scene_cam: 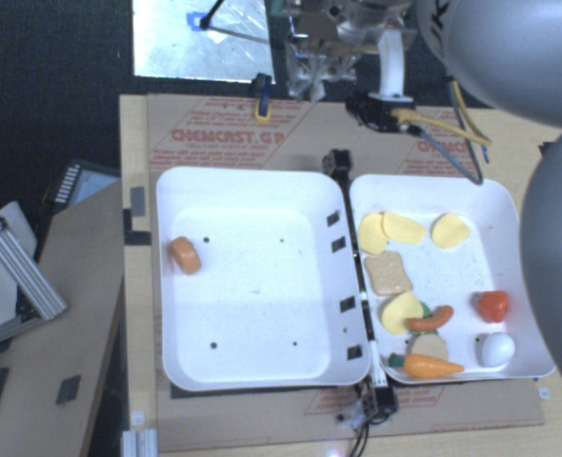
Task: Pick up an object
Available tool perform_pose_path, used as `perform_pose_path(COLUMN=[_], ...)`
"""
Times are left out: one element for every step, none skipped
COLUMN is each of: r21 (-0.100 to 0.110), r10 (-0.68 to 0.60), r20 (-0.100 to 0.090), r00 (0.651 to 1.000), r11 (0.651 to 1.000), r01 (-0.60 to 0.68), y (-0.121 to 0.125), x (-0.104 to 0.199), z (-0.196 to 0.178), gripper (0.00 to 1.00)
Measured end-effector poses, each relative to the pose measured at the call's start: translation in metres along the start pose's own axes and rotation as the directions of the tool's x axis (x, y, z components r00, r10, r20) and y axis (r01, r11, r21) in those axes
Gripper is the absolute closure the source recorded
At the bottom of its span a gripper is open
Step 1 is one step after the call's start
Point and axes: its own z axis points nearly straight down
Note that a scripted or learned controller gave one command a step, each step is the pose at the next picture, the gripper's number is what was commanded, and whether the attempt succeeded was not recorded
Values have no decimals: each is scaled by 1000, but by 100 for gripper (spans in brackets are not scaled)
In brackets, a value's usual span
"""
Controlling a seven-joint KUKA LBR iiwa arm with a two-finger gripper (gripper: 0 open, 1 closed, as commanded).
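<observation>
— While the gripper (310, 79) hangs above the bench beyond the far rim of the left bin (252, 184), can its fingers be read?
— No; glare and metal clutter hide them, so I cannot tell.
— Room for moving?
— Plenty in the left bin: smooth white floor, bare apart from a small rounded orange piece (184, 254) close against its left wall.
— And the right bin (505, 203), touching the left bin's right edge?
— Crowded. Flat yellow discs (404, 228) at the far side, a speckled tan slice (389, 273) near the shared rim, a tapered carrot (432, 367) along the near edge, a glossy red piece (492, 305) and a white egg shape (496, 349) toward the far wall.
</observation>
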Motion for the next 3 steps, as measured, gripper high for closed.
perform_pose_path(r21=[-1,-2,6], r10=[1,-5,4], r20=[0,-1,1], r00=[1000,1000,1000], r11=[1000,1000,1000], r01=[-1,5,-4], y=[12,11,-69], x=[-28,15,-52], z=[-47,-112,-110], gripper=[100,100,100])
